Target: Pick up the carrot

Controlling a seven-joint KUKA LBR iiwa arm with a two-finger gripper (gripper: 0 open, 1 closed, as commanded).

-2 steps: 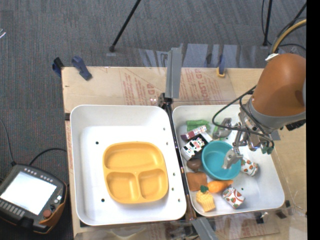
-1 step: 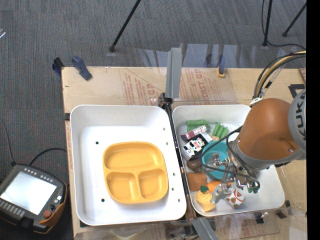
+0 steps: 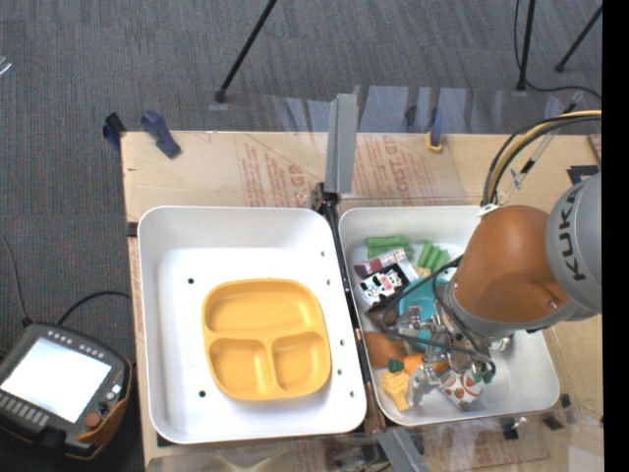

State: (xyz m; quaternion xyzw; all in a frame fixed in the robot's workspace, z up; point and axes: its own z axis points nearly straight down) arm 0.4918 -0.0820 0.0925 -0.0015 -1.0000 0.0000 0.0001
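Observation:
The carrot is an orange piece lying near the left wall of the right bin, toward its front. A small green and orange bit sits just below it. My gripper hangs low over the toy pile, just right of the carrot, under the arm's orange wrist band. The wrist and cables hide part of the pile. I see nothing clearly held.
The right bin also holds green pieces, a black-and-white patterned box, a teal item, a yellow wedge and a red-speckled toy. A yellow divided plate lies in the left bin.

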